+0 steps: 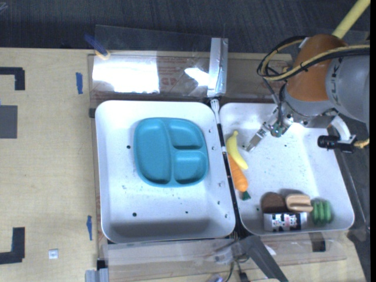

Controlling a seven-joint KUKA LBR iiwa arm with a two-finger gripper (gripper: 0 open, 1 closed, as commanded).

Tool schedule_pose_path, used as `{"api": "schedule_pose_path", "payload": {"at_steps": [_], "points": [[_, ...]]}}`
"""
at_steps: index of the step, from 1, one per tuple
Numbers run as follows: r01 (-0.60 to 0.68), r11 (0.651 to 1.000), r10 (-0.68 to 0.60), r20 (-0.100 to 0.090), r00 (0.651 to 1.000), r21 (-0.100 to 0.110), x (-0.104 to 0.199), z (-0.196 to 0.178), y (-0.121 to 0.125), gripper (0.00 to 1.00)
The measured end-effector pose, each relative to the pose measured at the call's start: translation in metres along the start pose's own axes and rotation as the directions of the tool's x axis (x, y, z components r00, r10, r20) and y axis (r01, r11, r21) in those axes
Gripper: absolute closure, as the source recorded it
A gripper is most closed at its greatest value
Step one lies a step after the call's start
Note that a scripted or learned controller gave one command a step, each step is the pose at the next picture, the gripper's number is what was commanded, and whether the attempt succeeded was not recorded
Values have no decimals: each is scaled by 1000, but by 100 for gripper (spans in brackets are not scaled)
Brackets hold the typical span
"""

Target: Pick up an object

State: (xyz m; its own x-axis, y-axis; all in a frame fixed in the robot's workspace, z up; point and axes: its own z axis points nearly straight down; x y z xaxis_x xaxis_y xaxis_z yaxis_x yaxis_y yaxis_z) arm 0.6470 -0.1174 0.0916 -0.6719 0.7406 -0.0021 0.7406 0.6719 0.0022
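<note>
1. Left shallow white plastic bin (111, 204): it carries a teal, three-compartment plastic plate (171, 151) lying flat at its centre. The plate is broad, stiff and low-edged, so it is judged a poor fit for a narrow two-finger grasp.
2. Right shallow white plastic bin (305, 175): it carries all of the small candidate objects.
3. Pincer (259, 136): it sits low over the far-left part of the right bin, pointing toward the bin's left wall. Its two fingers appear slightly parted and nothing is seen between them.
4. Yellow toy banana (235, 151): it lies along the left wall of the right bin, just beside the pincer on its left. It is the nearest object. It is judged light, rigid and smooth, hence somewhat slippery. Take hold across the narrow mid-body, fingers at right angles to its length. The adjacent wall may block one finger.
5. Orange toy carrot (239, 175): it lies directly nearer the front edge than the banana, touching or almost touching it. It is judged light and stiff, tapering, and best gripped at the thicker part.
6. Front edge group: a brown rounded toy (272, 202), a tan bread-like toy (298, 202), a green ridged toy (321, 211) and a small dark can with a white label (284, 221) lie packed together, well apart from the pincer. Close crowding makes a clean grasp less likely there.
</note>
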Motion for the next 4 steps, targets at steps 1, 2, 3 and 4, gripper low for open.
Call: {"api": "schedule_pose_path", "payload": {"at_steps": [1,2,3,4], "points": [[0,1000,0,7,1000,-7,-2,-14,2,100],[0,1000,0,6,1000,-6,-1,-13,2,0],[187,982,-187,10,982,-5,8,-117,24,0],[402,916,-402,-5,916,2,-19,-11,-14,0]]}}
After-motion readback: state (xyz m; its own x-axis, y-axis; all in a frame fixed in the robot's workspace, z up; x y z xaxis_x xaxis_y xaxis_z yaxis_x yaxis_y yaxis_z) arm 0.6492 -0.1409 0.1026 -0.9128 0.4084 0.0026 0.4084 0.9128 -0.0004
